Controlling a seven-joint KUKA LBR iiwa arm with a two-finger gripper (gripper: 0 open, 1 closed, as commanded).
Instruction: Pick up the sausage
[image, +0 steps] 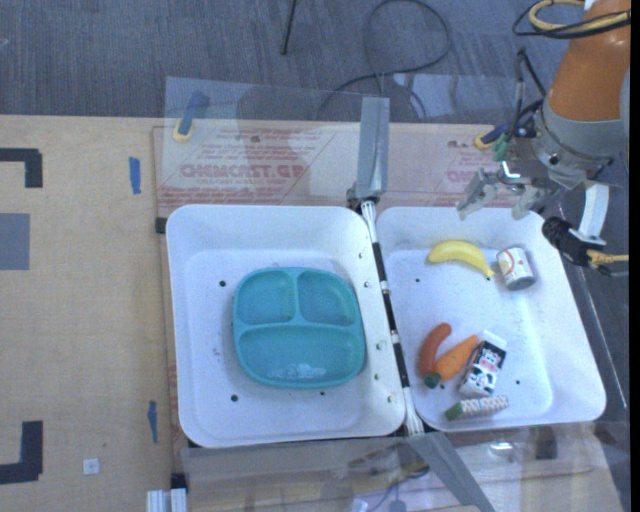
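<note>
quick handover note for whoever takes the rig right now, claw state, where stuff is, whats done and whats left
Claw: open, holding nothing, above the far edge of the right bin.
Sausage: lying in the right bin's near half, touching the carrot.
Also there: banana, can, small carton. Teal plate sits in the left bin.
Done: nothing yet.
Left: reach the sausage, grasp, lift.

Grey arm (575, 130) with orange band, yellow and black cables, pale metal claw (498, 192)

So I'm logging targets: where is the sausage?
In the right bin, near its front left, the sausage lies against the carrot.
</note>
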